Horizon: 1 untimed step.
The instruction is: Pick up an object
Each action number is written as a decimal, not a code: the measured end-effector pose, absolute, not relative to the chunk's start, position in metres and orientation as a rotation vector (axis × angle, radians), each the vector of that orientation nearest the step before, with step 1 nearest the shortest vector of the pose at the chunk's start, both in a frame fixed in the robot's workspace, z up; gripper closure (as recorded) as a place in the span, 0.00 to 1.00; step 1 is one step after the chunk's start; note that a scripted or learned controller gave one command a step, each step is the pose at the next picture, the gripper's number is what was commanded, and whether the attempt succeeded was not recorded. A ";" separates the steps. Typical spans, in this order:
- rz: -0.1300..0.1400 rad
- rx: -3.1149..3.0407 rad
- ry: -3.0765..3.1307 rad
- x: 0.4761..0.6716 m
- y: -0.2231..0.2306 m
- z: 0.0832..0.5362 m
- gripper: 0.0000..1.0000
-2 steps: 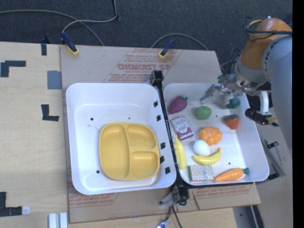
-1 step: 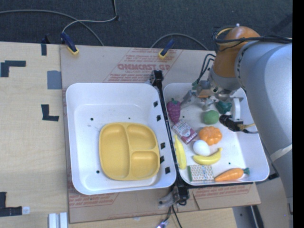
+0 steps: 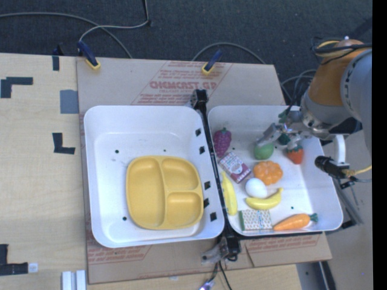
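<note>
My gripper [image 3: 279, 135] hangs over the back of the right bin [image 3: 314, 189], just above a green round item [image 3: 263, 151] and beside a small red one [image 3: 295, 156]. Below them lie an orange fruit [image 3: 268, 172], a white egg [image 3: 256, 188], a small banana [image 3: 264, 201], a carrot [image 3: 293, 222] and a flat box [image 3: 257, 220]. Purple grapes [image 3: 222, 141], a pink packet [image 3: 235, 166] and a long yellow piece [image 3: 229, 195] sit along the bin's left wall. I see nothing held in the gripper.
The left bin [image 3: 106, 132] holds a yellow divided plate [image 3: 163, 192]. A black divider [image 3: 205, 144] runs between the bins. Cables and yellow clamps [image 3: 89, 56] lie behind them, on the cardboard.
</note>
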<state>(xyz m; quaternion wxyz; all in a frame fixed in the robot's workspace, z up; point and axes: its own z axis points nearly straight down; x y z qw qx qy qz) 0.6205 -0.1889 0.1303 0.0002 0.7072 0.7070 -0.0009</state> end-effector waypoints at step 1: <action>-0.001 2.218 2.221 0.630 -0.162 0.087 0.00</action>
